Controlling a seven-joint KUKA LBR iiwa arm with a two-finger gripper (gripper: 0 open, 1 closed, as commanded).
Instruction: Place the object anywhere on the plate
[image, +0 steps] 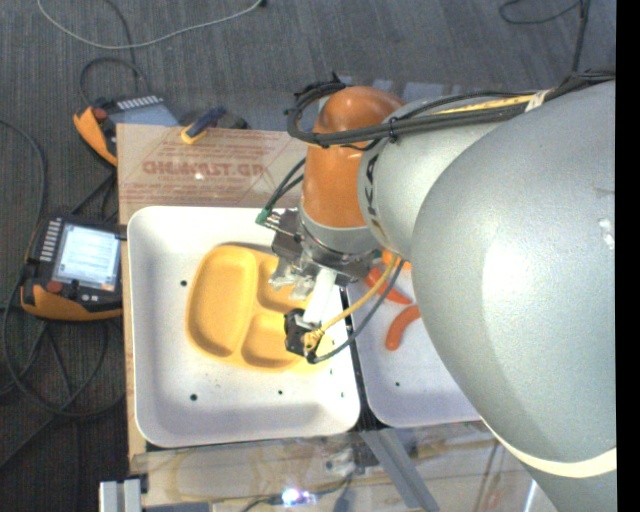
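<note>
**Grey arm (520, 250) bent low over a yellow plate (225, 300) in the left bin (160, 400).**

Nearest the camera, the arm's bulky grey body covers much of the right bin (420, 390). On the strip of that bin left showing lies a curved orange object (402, 325), well apart from the plate. Below the orange band, the gripper (297, 285) hangs over the plate's right-hand compartments; how its jaws stand, I cannot tell. The divided plate sits mid-bin. On the tabletop (240, 460), a printed cardboard sheet (200, 170) lies at the bins' far side. A control pendant (75, 262) and loose cables lie on dark carpet (60, 60) to the left.
</note>
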